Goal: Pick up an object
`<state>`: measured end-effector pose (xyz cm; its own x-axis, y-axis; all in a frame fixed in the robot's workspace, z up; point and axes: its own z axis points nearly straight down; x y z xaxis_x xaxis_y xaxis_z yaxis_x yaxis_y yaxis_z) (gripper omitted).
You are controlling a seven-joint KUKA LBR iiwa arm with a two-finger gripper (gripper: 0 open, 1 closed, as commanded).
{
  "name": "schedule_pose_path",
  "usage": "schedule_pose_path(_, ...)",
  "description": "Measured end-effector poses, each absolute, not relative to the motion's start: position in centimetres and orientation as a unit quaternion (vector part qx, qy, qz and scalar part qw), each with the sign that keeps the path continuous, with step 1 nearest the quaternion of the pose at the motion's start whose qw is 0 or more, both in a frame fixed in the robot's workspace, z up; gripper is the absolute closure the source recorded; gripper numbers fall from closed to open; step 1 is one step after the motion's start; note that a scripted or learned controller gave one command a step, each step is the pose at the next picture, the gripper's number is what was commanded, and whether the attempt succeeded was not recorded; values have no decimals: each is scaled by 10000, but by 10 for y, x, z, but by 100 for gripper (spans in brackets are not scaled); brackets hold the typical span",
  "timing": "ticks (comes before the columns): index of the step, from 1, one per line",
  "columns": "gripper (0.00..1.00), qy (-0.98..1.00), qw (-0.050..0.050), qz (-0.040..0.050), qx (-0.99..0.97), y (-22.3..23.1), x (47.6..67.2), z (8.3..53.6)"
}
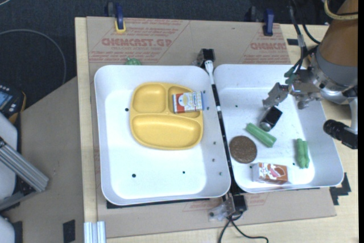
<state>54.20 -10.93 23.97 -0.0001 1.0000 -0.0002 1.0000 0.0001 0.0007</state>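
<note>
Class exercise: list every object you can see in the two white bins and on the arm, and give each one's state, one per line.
Yellow plastic divided plate: flat in left bin.
Small orange-and-blue carton: lying in the plate's upper right compartment.
Brown round cookie: flat in right bin.
Green cylinder: lying, tilted, beside the cookie.
Green pod-shaped piece: lying lengthwise near right wall.
Red-and-white packet: lying flat at front.
Small black block: below the claw.

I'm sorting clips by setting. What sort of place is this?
Probably a robotics lab test bench, not a kitchen. Two white bins sit on a board held by clamps, a robot arm reaches in from the right, and the food is toy-like: a yellow tray, a cookie.
</note>
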Motion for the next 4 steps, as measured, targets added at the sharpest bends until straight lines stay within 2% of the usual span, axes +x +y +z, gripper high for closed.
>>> schedule_pose_path(1,0,7067,-7,9,7076,-90,509,80)
schedule_pose_path(2,100,7067,58,45,7075,-92,513,100)
schedule_pose_path(3,100,7099,19,30,7043,3,510,189)
schedule_pose_path(4,100,7101,32,55,7040,66,486,347)
